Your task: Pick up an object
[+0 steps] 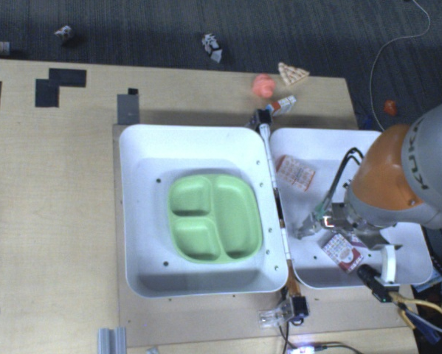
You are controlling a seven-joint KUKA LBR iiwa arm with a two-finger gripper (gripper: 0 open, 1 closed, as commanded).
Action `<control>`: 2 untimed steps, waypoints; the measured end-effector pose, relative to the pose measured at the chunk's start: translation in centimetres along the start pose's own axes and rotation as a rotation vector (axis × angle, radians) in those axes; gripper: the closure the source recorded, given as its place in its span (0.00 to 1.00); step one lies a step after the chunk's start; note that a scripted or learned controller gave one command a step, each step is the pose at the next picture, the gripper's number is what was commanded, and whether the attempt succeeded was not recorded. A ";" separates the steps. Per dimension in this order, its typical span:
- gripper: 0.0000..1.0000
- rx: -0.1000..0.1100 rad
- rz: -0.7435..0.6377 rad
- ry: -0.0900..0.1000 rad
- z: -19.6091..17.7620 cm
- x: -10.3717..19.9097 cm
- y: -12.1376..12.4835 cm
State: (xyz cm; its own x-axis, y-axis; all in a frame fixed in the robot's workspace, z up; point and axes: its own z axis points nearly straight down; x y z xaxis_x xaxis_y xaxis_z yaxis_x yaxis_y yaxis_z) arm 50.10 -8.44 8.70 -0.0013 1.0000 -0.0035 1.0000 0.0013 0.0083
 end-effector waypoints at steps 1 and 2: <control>1.00 -0.006 -0.002 0.000 -1.1 0.1 0.2; 1.00 0.003 -0.004 0.004 -9.8 3.7 6.3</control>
State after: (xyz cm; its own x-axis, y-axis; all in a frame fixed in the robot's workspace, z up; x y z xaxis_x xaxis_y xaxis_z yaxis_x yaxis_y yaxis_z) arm 56.29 -4.74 18.55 -0.0051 1.0000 0.0008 1.0000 0.0051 0.0052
